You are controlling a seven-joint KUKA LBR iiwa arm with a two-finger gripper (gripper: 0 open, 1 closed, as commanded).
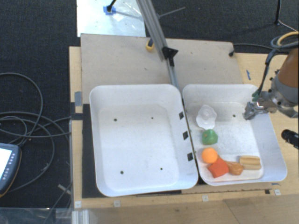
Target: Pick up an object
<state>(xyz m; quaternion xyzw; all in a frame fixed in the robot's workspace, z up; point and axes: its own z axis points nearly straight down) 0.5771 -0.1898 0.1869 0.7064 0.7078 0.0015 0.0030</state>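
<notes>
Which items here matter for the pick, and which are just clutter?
Job:
gripper
right bin
white cup
green ball
orange ball
red block
tan block

Lying about:
left bin
cables
tablet

Robotics lab: bench [117, 59] with two white bins [140, 139], loose floor cables [28, 125], pendant screen [7, 164], dark carpet.

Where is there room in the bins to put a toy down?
The left bin has the most bare floor, wall to wall. In the right bin, a bare patch runs between the green object and the gripper. Crowded: the near edge, where the orange ball, red block and tan block cluster.
</notes>
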